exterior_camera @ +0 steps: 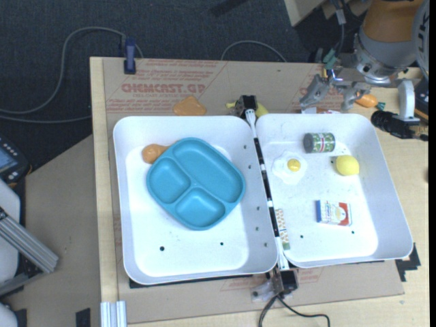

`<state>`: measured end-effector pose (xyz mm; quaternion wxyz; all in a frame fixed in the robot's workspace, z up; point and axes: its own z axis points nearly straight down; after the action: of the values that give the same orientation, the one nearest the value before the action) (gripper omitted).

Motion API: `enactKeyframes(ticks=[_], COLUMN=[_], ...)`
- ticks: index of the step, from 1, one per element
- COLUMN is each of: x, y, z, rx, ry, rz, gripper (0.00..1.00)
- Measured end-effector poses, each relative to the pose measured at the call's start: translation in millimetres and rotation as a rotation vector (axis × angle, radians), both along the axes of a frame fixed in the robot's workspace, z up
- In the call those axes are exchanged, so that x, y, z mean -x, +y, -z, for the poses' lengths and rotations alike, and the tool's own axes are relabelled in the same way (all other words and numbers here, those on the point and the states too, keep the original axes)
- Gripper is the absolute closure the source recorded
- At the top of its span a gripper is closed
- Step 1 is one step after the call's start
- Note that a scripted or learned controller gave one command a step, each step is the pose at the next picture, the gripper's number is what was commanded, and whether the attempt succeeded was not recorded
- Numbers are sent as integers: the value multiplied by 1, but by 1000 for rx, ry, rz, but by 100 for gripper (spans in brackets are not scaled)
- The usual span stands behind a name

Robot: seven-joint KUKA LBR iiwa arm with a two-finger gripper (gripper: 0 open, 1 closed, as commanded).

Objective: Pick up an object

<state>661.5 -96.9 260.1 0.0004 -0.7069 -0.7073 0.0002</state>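
Note:
The right bin (381, 182) holds a small grey-green can (319, 142) lying on its side, a toy fried egg (290, 166), a yellow lemon (347, 165) and a small red, white and blue box (334, 212). In the left bin (136, 237) lies a blue divided plate (195, 181), with an orange object (154, 152) tucked against its far left edge. My gripper (329, 101) hangs over the far rim of the right bin, above and behind the can. Its fingers are spread open and hold nothing.
On the board behind the bins lie an orange piece (189, 105) and a black and yellow object (246, 105). A small orange item (366, 101) sits just right of the gripper. A blue-tipped cable (129, 54) rests at the board's far left corner.

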Motion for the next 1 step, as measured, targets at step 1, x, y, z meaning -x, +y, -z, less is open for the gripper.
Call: enactKeyframes(ticks=[1], x=[-2], y=[-48], z=[143], rx=[0], ry=[9], rz=[5], gripper=[0])
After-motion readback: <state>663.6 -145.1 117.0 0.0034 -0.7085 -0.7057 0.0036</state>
